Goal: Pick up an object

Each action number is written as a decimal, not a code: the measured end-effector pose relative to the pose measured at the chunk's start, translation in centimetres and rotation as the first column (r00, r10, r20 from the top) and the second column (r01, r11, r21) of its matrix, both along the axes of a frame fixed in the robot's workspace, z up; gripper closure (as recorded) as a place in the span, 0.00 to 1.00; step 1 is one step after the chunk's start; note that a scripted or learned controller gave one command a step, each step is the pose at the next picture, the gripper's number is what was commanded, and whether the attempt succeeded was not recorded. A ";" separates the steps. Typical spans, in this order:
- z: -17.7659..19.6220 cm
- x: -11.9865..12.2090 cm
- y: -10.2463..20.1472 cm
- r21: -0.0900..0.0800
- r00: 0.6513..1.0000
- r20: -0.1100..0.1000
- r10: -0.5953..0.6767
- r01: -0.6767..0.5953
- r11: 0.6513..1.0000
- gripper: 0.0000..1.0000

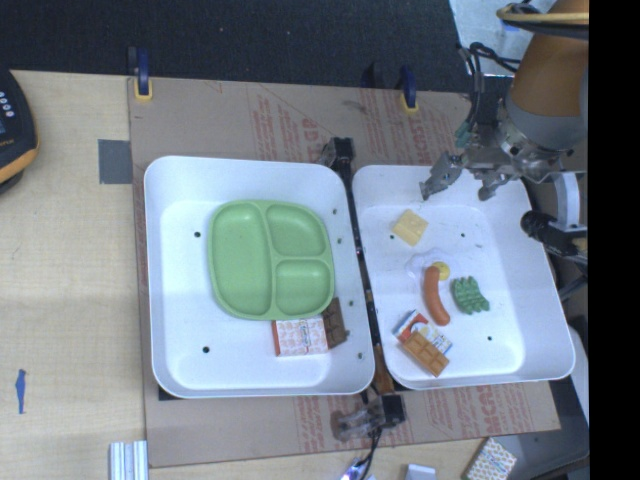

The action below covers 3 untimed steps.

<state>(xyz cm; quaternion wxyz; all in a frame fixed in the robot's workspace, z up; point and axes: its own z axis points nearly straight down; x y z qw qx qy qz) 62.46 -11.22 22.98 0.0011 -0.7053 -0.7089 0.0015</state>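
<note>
- At the lower edge of the frame, the right bin (545, 363) holds a loose cluster near its bottom: a brown waffle-like block (424, 352) with a small blue-and-white wrapper (409, 323) touching it. Any of these small pieces could serve as the thing to pick, and they lie flat, scattered rather than arranged.
- Just above them lie an orange sausage (436, 294), upright in the frame, and beside it on the right a green knobbly toy (469, 295), close but apart.
- In the left bin (165, 268), a printed card (300, 337) sits at the lower rim of a green divided plate (271, 258), which fills the bin's middle and looks too broad for an easy pinch.
- Further up the right bin, a pale yellow block (410, 227) sits alone, the nearest piece to the tool.
- At the upper right, the gripper (462, 180) hangs over the bin's top rim with its two fingers spread wide and nothing between them, seemingly poised above the yellow block's side of the bin.
</note>
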 end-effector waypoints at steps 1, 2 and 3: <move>-13.5 -4.1 0.3 0.002 1.000 -0.015 0.000 0.000 1.000 0.00; -13.9 -7.6 0.9 0.001 1.000 -0.005 0.000 0.000 1.000 0.00; -12.5 -7.2 0.6 -0.004 1.000 0.003 -0.001 0.001 1.000 1.00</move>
